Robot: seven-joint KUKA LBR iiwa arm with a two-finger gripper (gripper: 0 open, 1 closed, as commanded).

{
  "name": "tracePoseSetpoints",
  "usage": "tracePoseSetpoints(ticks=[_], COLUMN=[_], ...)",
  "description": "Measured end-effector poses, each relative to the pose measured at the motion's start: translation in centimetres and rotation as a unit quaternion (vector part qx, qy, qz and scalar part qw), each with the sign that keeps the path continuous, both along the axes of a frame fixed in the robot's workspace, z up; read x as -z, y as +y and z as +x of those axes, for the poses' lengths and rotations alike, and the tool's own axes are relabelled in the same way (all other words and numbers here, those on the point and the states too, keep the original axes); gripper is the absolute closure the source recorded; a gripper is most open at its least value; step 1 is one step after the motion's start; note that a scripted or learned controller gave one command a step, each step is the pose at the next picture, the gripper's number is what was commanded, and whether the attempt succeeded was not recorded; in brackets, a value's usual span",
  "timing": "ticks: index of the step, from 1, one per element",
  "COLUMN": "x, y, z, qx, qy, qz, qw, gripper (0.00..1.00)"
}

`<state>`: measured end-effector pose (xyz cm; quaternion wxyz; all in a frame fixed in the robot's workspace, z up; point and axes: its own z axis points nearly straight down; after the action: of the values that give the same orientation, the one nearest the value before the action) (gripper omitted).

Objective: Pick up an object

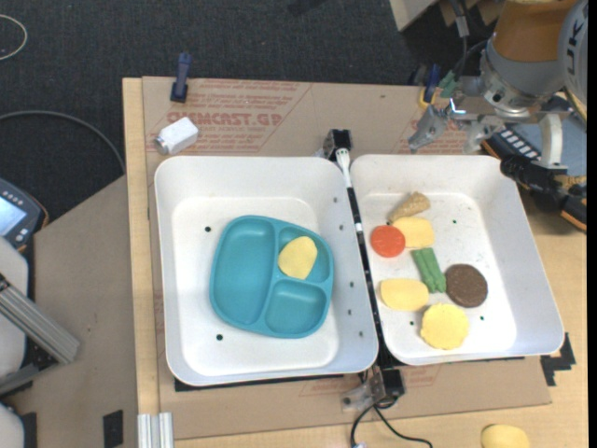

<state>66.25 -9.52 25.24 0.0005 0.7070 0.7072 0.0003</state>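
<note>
jaws (454, 124) hang released beyond the right bin's (522, 250) far rim, food clustered centrally

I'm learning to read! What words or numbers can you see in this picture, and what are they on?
"CAST" with more red letters beside it, too blurred to read in full: printed on the brown cardboard sheet under the bins.
Smaller red lines above and below that word: too small to read.
More red print on the cardboard near the top right: too blurred to read.

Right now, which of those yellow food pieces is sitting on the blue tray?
The pale yellow piece in the blue tray's upper right compartment, in the left bin. The other yellow pieces lie loose in the right bin.
</note>
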Motion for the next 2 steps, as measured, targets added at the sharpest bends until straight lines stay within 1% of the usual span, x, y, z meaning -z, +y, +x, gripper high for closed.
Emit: tracePoseSetpoints(ticks=[1, 2], x=[-18.44, -18.39], y=[2.74, 2.68], z=[0.54, 0.48], qx=[-0.002, -0.001], qy=[-0.011, -0.003], qz=[-0.0011, -0.0014], qw=[0.9999, 1.0], gripper=[0.0, 1.0])
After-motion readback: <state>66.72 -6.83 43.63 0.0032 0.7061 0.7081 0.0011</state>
